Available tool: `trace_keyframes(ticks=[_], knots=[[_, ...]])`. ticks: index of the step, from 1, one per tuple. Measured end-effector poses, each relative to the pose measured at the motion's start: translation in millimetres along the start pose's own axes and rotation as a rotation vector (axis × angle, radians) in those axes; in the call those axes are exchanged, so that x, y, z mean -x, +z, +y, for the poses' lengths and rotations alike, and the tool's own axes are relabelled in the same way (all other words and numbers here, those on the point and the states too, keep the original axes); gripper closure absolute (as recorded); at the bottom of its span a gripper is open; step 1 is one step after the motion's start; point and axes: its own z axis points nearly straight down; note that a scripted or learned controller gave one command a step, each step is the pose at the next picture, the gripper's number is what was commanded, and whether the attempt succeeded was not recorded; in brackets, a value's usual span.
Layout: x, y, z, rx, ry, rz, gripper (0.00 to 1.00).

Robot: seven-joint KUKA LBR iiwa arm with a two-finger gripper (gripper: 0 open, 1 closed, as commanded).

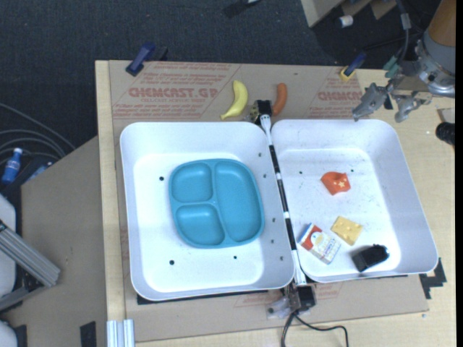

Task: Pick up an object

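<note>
The pincer [387,101] is hovering at the upper right of the frame, above the far rim of the right bin [409,186], with its fingers spread apart and nothing between them. The candidates are lying in that bin: a red piece [336,183] near its middle, and toward the lower edge a yellow block [347,230], a small printed packet [320,243] and a black object [370,256]. The left bin [145,266] is holding a blue divided plate [215,202]. The risk I am judging: the packet and yellow block are lying close together, so a descent there could nudge one aside, and the black object is sitting near the rim, where a finger could strike the wall.
</note>
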Motion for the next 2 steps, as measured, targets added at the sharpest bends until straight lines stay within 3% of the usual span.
trace_keyframes(ticks=[1,2], knots=[[13.1,175.2,24.8,-0.002,0.000,0.001,0.00],[-21.4,195.2,25.7,-0.001,-0.001,0.001,0.00]])
